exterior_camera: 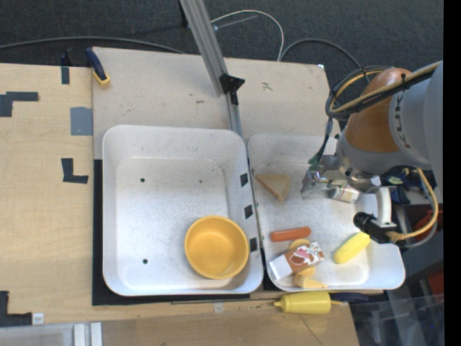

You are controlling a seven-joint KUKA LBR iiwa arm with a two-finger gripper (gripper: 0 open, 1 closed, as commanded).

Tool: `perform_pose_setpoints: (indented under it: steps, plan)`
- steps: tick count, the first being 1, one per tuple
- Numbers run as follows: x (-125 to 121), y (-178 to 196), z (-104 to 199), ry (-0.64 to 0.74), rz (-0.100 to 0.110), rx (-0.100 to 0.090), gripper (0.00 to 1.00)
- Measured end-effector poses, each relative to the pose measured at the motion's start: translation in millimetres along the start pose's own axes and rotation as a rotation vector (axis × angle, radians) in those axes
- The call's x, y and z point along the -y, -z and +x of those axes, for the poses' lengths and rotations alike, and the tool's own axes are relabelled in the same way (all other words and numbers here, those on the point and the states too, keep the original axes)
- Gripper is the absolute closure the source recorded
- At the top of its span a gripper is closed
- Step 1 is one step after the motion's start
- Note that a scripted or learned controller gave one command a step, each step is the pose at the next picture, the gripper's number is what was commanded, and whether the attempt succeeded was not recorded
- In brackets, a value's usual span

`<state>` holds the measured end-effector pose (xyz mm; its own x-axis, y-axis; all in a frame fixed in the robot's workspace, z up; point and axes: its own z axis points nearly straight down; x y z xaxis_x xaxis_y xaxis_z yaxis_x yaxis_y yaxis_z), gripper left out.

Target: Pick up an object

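The gripper (311,182) hangs beside the sandwich piece (274,186); I cannot tell its opening. Hot dog (290,233), packet (302,254) and corn (351,248) lie near.

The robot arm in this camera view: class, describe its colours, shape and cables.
The arm is a thick, rounded grey body with an orange band above the wrist. Yellow and black cables loop around it. Its gripper is a small metallic grey block.
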<state>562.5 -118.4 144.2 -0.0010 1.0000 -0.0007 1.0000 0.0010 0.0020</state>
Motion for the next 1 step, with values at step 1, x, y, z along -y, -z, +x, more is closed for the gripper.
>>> perform_pose_setpoints:
  steps: [1]
  plan:
    - [6.3,49.1,6.7,0.001,-0.001,0.0,1.0]
